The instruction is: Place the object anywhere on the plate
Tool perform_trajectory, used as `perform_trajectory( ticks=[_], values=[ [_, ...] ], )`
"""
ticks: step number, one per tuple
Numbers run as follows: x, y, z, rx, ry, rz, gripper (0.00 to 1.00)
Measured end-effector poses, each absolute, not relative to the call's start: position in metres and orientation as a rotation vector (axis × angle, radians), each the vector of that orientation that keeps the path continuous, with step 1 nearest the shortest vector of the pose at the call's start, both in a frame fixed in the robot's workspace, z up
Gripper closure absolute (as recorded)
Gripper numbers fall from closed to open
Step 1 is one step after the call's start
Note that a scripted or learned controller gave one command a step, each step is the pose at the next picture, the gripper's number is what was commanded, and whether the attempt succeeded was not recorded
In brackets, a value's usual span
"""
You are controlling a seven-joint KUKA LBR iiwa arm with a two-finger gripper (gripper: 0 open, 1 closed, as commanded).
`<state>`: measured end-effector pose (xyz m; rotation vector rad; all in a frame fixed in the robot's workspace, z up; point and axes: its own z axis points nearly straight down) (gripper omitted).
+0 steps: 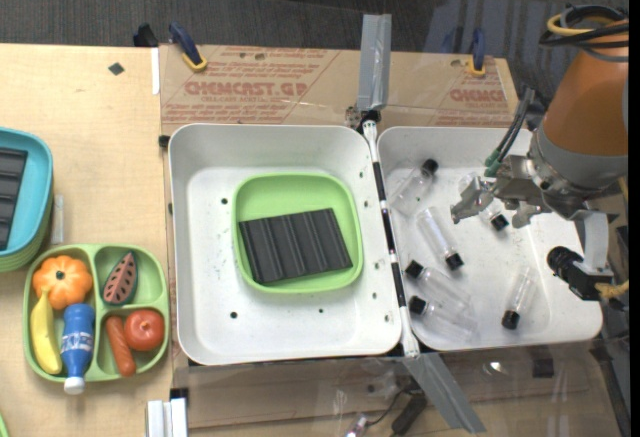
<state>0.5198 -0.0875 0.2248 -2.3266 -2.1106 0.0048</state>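
Observation:
A green square plate [252, 197] sits in the left white bin [195, 225], and a dark grey ribbed slab [295, 245] lies flat on it. Several clear vials with black caps lie scattered in the right bin [470, 330], among them one near the divider [437, 233] and one at the front right [519, 297]. My gripper [487, 202] hangs over the right bin's upper middle, below the orange wrist band [590, 105]. A black cap [497, 220] shows just under it. I cannot tell whether anything is held.
A green compartment tray [95, 260] with toy food stands left of the bins, and a teal tray [30, 195] sits at the far left edge. Cardboard [260, 85] with blue clamps lies behind the bins. A metal divider post [375, 55] rises between them.

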Motion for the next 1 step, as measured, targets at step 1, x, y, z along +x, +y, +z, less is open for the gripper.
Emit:
perform_trajectory(
  ticks=[1],
  values=[
    [0.4767,-0.1203,0.1670,-2.438,-1.977,0.005,0.00]
  ],
)
